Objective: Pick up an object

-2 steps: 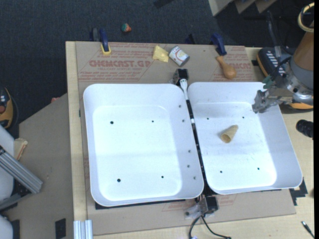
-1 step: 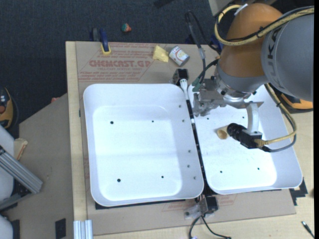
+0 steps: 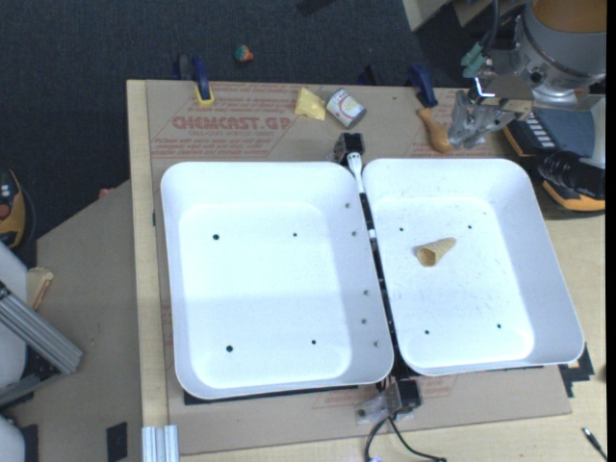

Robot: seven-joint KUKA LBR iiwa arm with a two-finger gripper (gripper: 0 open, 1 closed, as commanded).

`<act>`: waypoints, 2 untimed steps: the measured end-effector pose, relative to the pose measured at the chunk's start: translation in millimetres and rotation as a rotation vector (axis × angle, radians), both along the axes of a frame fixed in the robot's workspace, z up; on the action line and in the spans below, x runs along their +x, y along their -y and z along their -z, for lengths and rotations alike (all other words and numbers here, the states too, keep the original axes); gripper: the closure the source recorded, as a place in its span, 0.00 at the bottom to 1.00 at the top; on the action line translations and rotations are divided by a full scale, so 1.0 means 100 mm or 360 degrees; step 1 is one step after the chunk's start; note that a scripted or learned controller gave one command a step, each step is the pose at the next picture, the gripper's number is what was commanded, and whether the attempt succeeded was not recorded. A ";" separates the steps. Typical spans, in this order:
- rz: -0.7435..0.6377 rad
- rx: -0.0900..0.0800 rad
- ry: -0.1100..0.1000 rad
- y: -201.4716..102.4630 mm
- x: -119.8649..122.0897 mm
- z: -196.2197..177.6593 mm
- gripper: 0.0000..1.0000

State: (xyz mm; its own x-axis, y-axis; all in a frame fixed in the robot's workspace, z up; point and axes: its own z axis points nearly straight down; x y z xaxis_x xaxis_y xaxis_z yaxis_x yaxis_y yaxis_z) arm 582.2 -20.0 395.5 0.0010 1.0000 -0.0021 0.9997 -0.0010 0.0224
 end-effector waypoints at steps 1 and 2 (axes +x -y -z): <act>-0.0009 0.0006 -0.0059 -0.53 -0.54 1.17 1.00; -0.0021 0.0012 -0.0010 -1.57 0.21 0.13 1.00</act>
